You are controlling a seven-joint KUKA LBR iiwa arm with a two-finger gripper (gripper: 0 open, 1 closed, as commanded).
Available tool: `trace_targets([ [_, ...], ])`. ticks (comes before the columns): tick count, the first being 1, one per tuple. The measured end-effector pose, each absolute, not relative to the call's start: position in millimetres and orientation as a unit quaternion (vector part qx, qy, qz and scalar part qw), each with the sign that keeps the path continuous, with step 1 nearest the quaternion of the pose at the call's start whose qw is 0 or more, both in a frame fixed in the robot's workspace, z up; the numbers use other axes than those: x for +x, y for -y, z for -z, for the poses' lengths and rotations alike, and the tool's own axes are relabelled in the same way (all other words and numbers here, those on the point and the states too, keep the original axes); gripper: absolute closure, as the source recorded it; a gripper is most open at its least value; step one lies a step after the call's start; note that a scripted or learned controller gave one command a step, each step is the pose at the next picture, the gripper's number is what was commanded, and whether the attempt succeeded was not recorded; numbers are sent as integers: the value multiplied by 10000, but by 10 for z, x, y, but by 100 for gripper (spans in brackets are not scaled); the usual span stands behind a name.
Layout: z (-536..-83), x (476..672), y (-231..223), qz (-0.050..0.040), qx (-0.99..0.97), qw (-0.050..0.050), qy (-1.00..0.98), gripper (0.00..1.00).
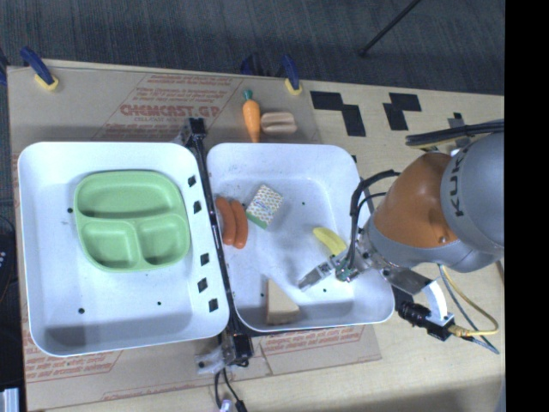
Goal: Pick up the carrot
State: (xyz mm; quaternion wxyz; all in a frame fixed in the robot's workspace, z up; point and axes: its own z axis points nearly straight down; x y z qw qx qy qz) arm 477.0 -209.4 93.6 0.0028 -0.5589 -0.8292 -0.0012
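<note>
Carrot: the small orange carrot with a green top [250, 118] lies on the brown cardboard counter [171, 101], just beyond the far rim of the right white bin [343, 157], beside a tan bun-shaped toy [278, 124].
Long axis: running away from that bin's far rim, green top farthest out.
Jaws: the metal two-finger gripper [314, 276] sits low inside the right white bin, near its front, slightly parted, nothing between them.
Key relation: the carrot lies well apart from the jaws, across the whole bin and past its far rim.
Next move, likely: lift clear, cross over, align across the carrot.
</note>
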Motion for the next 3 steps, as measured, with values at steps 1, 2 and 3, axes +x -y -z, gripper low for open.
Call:
trace_targets([
  [1, -2123, 5314, 1590, -3, -4746, 1, 8802, 0],
  [2, -1179, 4965, 2086, -6, -4402, 24, 8979, 0],
  [3, -1196, 5398, 2113, -2, -3922, 1, 9199, 0],
])
